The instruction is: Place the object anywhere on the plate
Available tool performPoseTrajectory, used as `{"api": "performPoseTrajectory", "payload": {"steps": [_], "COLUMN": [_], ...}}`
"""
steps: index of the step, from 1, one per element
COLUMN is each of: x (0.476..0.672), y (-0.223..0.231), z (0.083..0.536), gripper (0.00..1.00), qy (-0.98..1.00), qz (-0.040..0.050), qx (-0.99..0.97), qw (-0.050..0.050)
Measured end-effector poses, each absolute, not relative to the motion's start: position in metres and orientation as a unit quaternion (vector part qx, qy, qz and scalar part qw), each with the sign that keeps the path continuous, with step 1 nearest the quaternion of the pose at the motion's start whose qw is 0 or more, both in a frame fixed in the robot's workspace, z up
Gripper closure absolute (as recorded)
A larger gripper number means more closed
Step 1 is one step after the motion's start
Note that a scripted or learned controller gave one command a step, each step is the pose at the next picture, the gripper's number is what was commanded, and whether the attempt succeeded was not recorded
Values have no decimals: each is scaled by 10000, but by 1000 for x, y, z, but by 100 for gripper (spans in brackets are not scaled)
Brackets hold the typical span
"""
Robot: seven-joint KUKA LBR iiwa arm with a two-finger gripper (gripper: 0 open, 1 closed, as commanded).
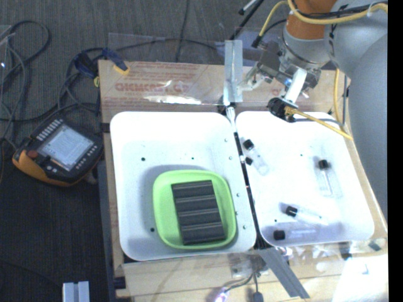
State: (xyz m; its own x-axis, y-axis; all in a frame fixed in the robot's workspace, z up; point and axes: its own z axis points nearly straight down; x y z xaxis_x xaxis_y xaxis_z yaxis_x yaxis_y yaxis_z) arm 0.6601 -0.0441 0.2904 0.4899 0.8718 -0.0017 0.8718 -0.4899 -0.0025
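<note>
A green square plate [162,197] lies in the left bin [132,143], toward its front. A dark grey ribbed block [198,211] rests flat on the plate, covering most of its middle. My gripper [263,73] hangs high over the back edge of the right bin [283,137], well away from the plate and block. Nothing shows beneath it.
Several clear vials with black caps lie in the right bin: one by the left wall [253,157], one at the right [324,176], two near the front [301,213] [295,233]. A metal post [233,71] stands behind the bins. A teach pendant [60,151] lies on the floor at left.
</note>
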Motion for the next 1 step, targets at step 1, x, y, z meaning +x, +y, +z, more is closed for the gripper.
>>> {"api": "performPoseTrajectory", "payload": {"steps": [1], "x": [668], "y": [-39], "z": [301], "gripper": [0], "qy": [-4787], "qz": [12], "qx": [-8780], "qw": [4]}}
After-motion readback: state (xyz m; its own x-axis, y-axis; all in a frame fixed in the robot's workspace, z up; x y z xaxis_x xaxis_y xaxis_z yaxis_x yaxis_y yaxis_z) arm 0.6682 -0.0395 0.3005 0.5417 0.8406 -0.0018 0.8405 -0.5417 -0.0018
